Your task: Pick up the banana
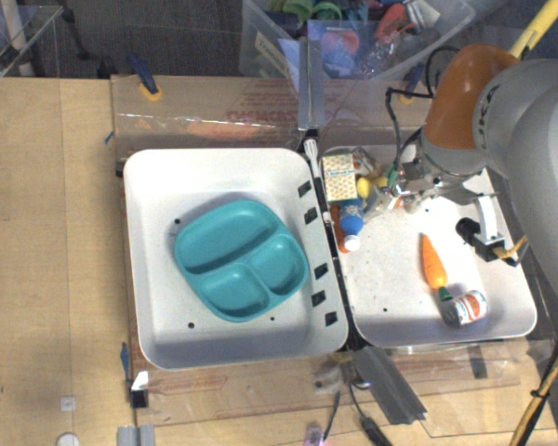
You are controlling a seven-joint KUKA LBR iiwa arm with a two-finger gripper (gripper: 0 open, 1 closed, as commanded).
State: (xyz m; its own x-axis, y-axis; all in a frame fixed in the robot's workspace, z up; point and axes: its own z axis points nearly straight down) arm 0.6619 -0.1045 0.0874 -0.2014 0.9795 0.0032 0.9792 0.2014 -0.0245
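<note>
Gripper (pixel 402 193) low in the right bin's (pixel 502 319) far-left corner; finger spacing: cannot tell. Banana (pixel 370 186), yellow, partly hidden, just left of it among clutter beside a patterned box (pixel 338 177).

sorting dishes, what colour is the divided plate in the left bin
Teal, plain with no pattern; the divided plate shows in the camera view.

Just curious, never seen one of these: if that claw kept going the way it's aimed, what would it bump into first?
Probably the yellow banana in the cluttered back corner of the right bin; the gripper sits just beside it. Depth is hard to judge from above.
</note>
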